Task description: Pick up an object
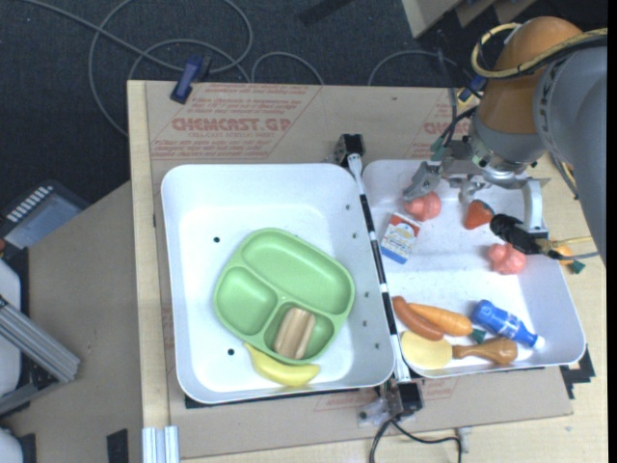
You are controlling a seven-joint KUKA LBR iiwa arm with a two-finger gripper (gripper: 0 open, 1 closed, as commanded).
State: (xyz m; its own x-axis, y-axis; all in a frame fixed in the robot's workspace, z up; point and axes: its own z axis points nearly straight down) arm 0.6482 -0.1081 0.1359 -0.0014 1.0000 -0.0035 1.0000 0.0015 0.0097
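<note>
My gripper (pixel 448 187) hangs over the far end of the right bin (pixel 569 302), open, fingers spread wide. One fingertip (pixel 421 179) sits just above a pink lump (pixel 422 206). The other fingertip (pixel 473 185) is close over a red piece (pixel 477 216). Bare bin floor lies between the fingers. Also in this bin are a second pink lump (pixel 506 258), a small white, blue and red carton (pixel 399 238), an orange carrot (pixel 431 318), a blue bottle (pixel 504 323) and a brown drumstick (pixel 482 352) on a pale yellow disc (pixel 424 352).
The left bin (pixel 193 210) holds a green divided plate (pixel 281 287) with a tan bread roll (pixel 294 332) in one compartment, and a yellow banana (pixel 281 368) by its near edge. A black-trimmed divider (pixel 370 239) runs between the bins. Cables lie on the dark floor behind.
</note>
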